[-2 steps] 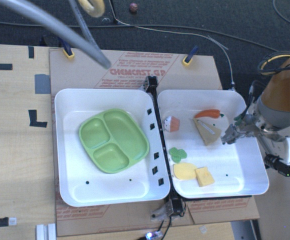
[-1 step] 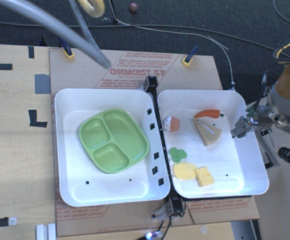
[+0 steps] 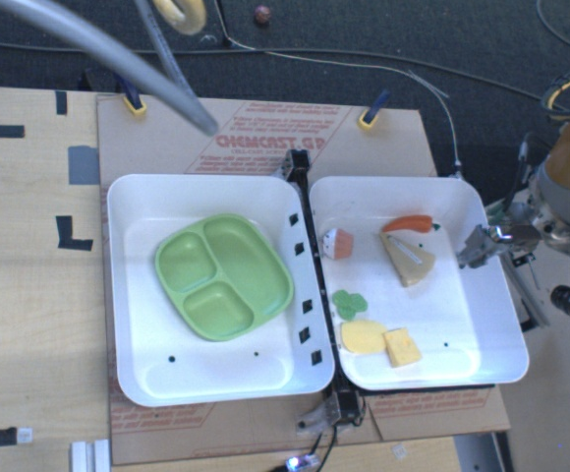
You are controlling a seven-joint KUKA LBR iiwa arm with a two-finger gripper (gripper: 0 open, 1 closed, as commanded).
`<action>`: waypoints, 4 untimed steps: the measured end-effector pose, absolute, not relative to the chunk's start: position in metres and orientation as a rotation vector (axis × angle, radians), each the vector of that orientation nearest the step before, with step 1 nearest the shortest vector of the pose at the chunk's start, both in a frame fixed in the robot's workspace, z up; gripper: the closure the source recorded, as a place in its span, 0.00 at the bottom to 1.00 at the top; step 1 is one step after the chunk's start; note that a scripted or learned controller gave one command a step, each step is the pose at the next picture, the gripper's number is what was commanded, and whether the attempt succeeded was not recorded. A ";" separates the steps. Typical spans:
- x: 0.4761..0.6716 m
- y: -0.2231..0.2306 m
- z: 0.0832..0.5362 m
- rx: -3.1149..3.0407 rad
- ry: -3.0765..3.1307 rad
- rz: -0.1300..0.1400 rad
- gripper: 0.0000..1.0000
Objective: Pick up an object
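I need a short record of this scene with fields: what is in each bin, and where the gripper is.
left bin: green divided plate
right bin: orange carrot-like piece, tan wedge, small pink and white piece, green leafy piece, yellow piece, yellow block
gripper: above the right bin's right rim, holding nothing visible

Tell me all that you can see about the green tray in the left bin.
The green tray is a light green, plastic-looking dish with rounded corners and three compartments: one large, two smaller. It lies flat, right side up, turned at an angle to the walls of the left bin, about in its middle. Nothing lies in its compartments. It rests on the bin's white floor and touches nothing else; the pincer is far from it, at the right bin's edge.
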State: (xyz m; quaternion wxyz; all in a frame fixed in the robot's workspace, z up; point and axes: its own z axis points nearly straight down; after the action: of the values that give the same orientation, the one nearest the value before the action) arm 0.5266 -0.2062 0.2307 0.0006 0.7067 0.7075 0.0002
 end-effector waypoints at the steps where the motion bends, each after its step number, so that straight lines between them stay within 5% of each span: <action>1: 0.542 -0.156 0.219 2.216 2.229 0.000 1.00; 4: 0.574 -0.005 0.226 2.216 2.230 0.001 1.00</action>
State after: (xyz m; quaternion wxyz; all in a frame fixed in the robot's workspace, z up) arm 0.5738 -0.0050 0.2258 -0.0012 0.7049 0.7094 0.0002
